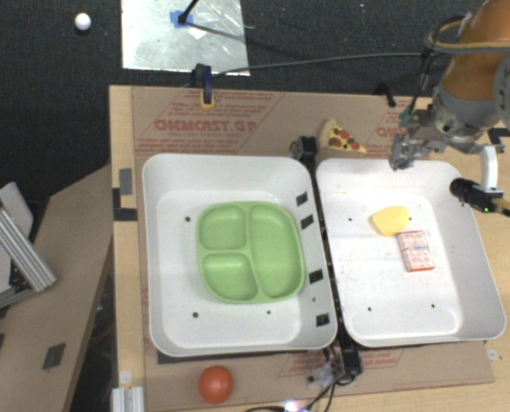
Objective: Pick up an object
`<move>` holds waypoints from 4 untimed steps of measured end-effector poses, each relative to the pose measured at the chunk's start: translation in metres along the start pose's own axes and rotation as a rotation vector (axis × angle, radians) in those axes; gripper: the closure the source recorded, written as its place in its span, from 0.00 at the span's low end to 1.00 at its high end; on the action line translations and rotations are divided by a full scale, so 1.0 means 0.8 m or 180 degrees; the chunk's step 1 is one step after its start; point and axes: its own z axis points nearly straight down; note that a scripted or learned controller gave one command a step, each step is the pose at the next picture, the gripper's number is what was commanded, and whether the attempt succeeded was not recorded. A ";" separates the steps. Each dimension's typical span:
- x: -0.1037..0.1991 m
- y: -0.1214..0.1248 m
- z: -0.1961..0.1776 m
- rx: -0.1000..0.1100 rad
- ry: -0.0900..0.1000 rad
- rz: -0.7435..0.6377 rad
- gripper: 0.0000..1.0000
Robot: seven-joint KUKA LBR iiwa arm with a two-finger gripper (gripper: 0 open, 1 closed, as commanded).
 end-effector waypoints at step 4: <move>0.193 -0.050 -0.046 0.0021 0.0009 -0.0014 1.00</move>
